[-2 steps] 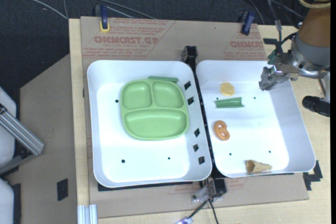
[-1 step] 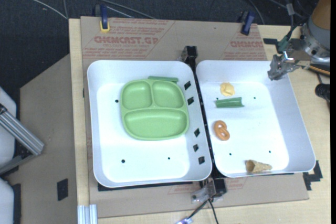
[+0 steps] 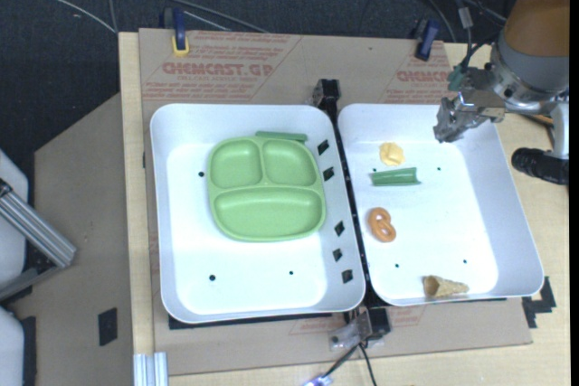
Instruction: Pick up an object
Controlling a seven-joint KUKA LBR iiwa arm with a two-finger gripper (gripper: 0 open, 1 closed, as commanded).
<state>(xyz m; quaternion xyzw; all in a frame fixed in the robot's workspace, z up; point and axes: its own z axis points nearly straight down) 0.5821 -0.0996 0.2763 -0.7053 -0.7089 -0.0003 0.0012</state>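
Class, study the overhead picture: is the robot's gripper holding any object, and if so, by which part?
Nothing is held. The gripper hangs over the right bin's upper right corner, with no object between its fingers; the nearest item, a small yellow piece, lies apart from it on the bin floor.

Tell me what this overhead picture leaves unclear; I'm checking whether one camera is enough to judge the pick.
- Claw, camera view: small, dark and blurred over the right bin's far corner, so its finger spacing is unreadable.
- Arm: cut off by the top and right edges.
- Green strip in the left bin: partly hidden behind the green divided plate.
- Tan piece: too small to identify.
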